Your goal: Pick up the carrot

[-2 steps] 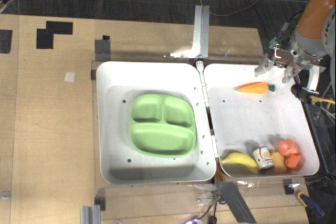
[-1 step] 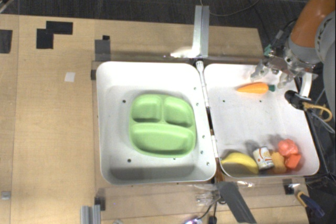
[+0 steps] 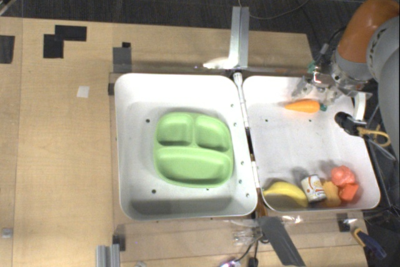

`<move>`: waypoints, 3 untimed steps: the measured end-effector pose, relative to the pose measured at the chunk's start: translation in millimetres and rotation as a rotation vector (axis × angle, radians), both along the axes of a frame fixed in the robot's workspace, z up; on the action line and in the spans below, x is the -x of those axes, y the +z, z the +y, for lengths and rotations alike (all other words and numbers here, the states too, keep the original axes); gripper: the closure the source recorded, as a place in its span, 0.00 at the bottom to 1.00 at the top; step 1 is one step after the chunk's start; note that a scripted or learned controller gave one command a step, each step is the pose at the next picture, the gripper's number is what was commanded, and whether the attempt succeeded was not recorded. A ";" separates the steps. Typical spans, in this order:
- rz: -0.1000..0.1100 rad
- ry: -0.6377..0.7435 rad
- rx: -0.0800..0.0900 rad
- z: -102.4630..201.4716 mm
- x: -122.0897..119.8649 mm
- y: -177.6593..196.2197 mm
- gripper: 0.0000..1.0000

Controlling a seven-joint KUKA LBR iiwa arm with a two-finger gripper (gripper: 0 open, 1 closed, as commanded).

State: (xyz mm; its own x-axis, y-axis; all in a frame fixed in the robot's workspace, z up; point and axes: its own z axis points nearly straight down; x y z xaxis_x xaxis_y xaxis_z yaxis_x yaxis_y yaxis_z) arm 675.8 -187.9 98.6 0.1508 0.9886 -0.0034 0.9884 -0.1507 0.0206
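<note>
The carrot [image 3: 301, 106] is orange with a small green stub at its right end. It lies pointing left in the far part of the right bin [image 3: 294, 147]. My gripper [image 3: 320, 89] hangs at the far right corner of that bin, directly over the carrot's green end. The metal wrist parts hide the fingertips, and I cannot tell whether they touch the carrot.
A green divided plate [image 3: 194, 150] sits in the middle of the left bin [image 3: 131, 134]. Along the right bin's near edge lie a banana [image 3: 284, 192], a small can [image 3: 312, 187] and a red-orange toy [image 3: 344, 179]. A metal post [image 3: 240, 40] stands behind the bins.
</note>
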 end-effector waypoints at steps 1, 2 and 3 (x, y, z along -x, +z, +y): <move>-0.004 0.005 0.007 4.8 0.6 0.2 0.00; 0.001 0.115 -0.001 -3.2 10.1 -5.2 0.00; 0.012 -0.012 -0.007 8.1 37.0 -11.3 0.00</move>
